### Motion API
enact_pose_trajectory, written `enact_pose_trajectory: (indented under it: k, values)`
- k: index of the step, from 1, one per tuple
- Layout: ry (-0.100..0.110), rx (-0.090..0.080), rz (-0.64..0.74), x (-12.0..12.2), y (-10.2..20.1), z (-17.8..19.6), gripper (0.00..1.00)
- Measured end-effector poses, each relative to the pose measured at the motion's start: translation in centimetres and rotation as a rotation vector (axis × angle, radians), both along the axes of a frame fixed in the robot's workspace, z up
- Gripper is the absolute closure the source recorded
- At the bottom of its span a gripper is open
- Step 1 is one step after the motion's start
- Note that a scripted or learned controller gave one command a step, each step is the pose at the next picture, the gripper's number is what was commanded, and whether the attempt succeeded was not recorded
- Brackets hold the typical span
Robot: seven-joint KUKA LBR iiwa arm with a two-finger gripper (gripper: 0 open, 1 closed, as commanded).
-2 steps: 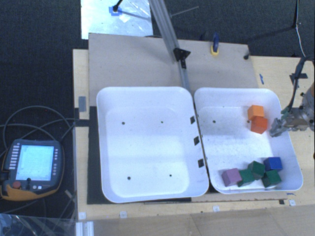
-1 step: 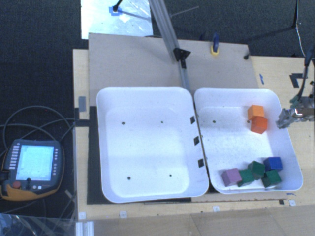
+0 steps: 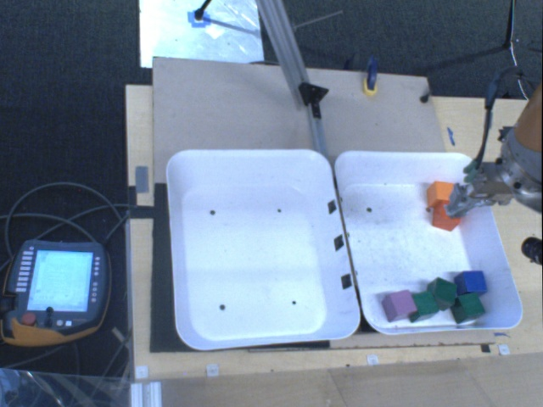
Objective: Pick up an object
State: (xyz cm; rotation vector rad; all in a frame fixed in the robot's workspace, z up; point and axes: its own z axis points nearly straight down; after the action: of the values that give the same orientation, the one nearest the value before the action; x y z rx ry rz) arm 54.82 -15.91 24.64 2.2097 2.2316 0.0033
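An orange block [image 3: 439, 193] and a darker red-orange block [image 3: 444, 219] lie together at the right side of the right bin [image 3: 399, 176]. My gripper [image 3: 459, 202] hangs right over them, reaching in from the right, its tip touching or just above the pair. At the bin's front right corner sit a pink cube [image 3: 396, 304], a blue cube [image 3: 471, 281] and green blocks [image 3: 441, 295].
The left bin [image 3: 182, 227] stands next to the right one. A metal pole [image 3: 284, 41] slants over the bench at the back. A teach pendant [image 3: 55, 291] lies on the floor at the left.
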Motion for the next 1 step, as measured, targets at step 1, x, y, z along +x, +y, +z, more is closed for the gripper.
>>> enact_pose_trajectory:
  k: [1]
  values:
    - [0.001,0.001,0.0,1.65,5.35,-1.16,1.0]
